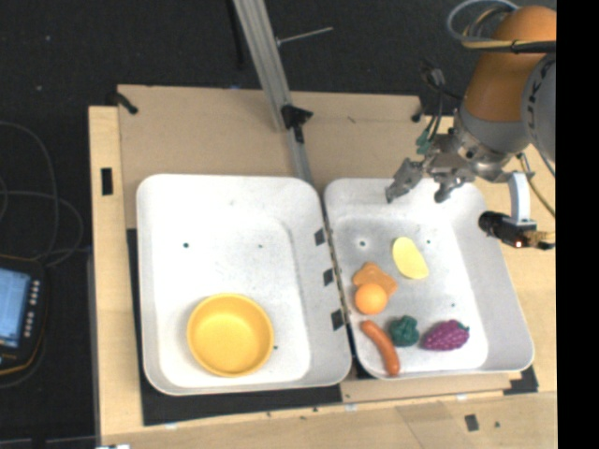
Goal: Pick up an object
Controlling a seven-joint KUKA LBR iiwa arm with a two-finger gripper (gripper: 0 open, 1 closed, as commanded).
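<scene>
Yellow bowl (230, 334) sits nearest, at the front of the left bin (168, 204), upright, mouth up. Nothing else visible in that bin apart from a few dark specks on the floor.

Right bin (496, 279) touches the left one along the middle seam, with small black clips along that joint. All the pickable items are in its front half:
- orange ball (372, 298) against the left wall, resting on a flat orange piece (379, 277) just behind it
- red-orange sausage (382, 346) at the front left, lying at a slant, close to the front rim
- dark green lump (404, 330) just right of the sausage
- purple grape bunch (445, 335) right of the green one, near but apart
- pale yellow oval piece (410, 258) further back, mid-bin, clear of the others

Hand (423, 183) hangs over the back rim of the right bin, well apart from every item. Fingers spread wide, nothing between them. Nearest item to it is the pale yellow oval, still clearly in front of it.

Arm (505, 73) comes in from the right, orange band above the wrist, grey body beyond. Black cabling runs beside the wrist.

Both bins sit on the tan counter (187, 129). Slanted metal pole (267, 54) runs from the top down to the seam between the bins.
</scene>
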